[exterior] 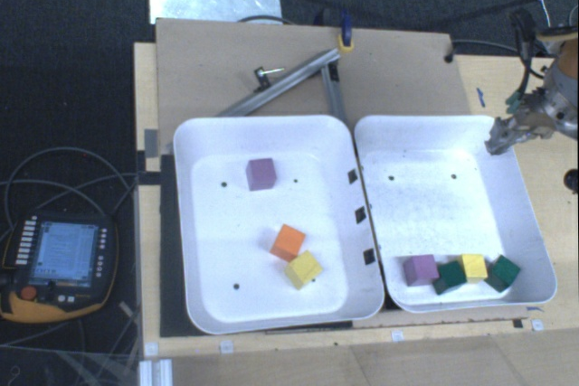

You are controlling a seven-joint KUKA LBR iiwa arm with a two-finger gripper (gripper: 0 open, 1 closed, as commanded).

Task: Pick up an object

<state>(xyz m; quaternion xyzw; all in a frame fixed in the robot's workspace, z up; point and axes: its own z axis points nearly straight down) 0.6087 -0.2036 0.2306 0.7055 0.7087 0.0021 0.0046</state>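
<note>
The blocks to pick lie in two white bins on the worktop (pixel 416 68). The left bin (pixel 194 285) holds a purple block (pixel 261 174) towards its back, with an orange block (pixel 289 241) nearer the front and a yellow block (pixel 304 268) touching the orange one. Beside the left bin, the right bin (pixel 529 221) holds a row along its front wall: a purple cube (pixel 420 269), a dark green block (pixel 448 277), a yellow cube (pixel 474 266) and another green block (pixel 503 271). The claw (pixel 503 138) hangs over the right bin's back right corner, well apart from that row; whether it is released or clenched I cannot tell.
</note>
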